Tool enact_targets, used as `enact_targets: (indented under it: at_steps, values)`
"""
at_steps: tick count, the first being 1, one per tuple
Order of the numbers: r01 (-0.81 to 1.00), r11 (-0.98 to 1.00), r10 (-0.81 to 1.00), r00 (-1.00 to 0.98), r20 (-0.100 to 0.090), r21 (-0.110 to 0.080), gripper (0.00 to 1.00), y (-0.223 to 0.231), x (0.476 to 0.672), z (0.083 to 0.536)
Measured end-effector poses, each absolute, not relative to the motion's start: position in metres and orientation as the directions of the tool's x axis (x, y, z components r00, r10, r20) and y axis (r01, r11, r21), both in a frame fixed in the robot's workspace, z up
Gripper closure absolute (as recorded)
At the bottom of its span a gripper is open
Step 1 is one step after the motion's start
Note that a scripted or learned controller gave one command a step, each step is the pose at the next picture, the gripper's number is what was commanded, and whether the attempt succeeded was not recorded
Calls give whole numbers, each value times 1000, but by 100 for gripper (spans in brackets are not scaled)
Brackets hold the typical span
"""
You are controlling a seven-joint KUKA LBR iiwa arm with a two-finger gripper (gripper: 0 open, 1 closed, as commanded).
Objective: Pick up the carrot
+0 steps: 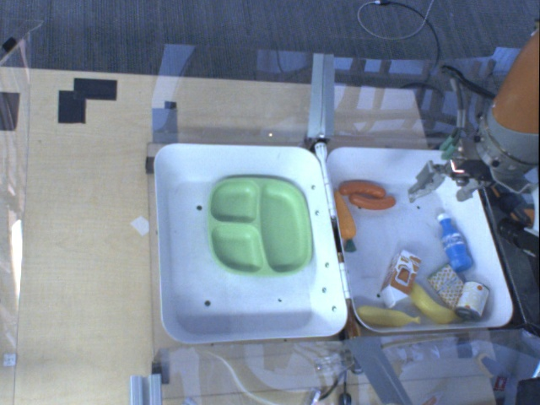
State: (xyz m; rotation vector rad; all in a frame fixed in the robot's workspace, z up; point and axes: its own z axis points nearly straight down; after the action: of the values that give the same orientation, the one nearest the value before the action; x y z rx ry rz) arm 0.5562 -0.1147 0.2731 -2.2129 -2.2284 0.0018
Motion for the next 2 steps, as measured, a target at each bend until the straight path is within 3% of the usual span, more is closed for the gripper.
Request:
enact_targets:
  at_steps: [1, 2]
  values:
    - [998, -60, 998, 60, 0, -3, 0, -106, 577, 144]
    - [940, -342, 940, 342, -1, -2, 0, -61, 565, 182]
